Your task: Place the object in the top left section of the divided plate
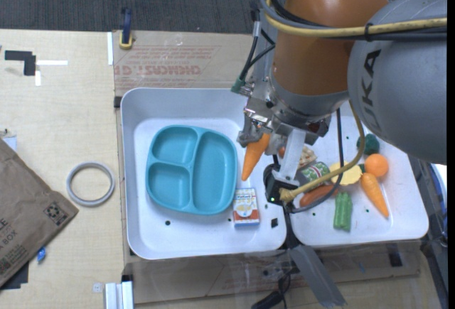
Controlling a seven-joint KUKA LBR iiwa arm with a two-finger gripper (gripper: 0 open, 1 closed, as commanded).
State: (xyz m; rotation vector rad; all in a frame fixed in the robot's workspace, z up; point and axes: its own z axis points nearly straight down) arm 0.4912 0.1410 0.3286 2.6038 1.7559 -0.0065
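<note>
I work in a robotics test lab: two shallow white plastic bins (135,180) sit on a pale wooden bench (57,123), a flattened brown cardboard sheet (181,62) behind them, a grey tape ring (90,182) left of them, toy food inside

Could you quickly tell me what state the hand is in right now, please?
Hand: shut on the carrot, above the left bin.
</note>
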